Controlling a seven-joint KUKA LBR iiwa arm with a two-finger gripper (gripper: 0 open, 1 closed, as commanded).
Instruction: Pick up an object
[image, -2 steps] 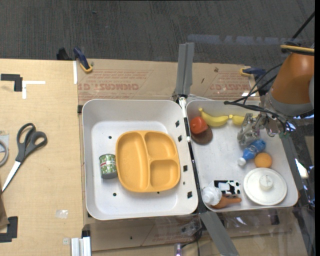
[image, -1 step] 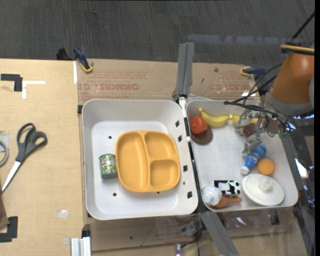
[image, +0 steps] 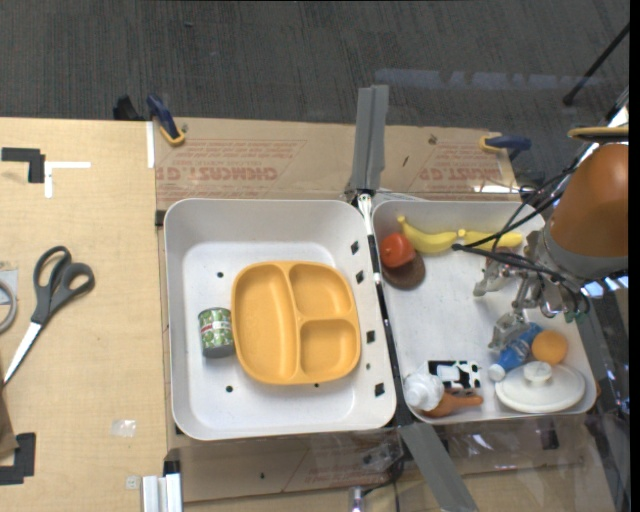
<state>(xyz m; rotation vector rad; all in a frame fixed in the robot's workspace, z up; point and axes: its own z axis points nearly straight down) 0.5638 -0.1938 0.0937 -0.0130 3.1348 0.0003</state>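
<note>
Gripper (image: 512, 322): hovering low in the right bin (image: 450, 320), just above the blue bottle (image: 516, 350)
Fingers: cannot tell whether open or closed
Orange ball (image: 549, 346): sitting just right of the bottle

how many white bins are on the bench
2. The left bin holds an orange divided plate and a small can; the right bin holds the banana and clutter.

Tool (image: 517, 318) hangs above the blue bottle (image: 514, 351) in right bin (image: 455, 300).
</note>
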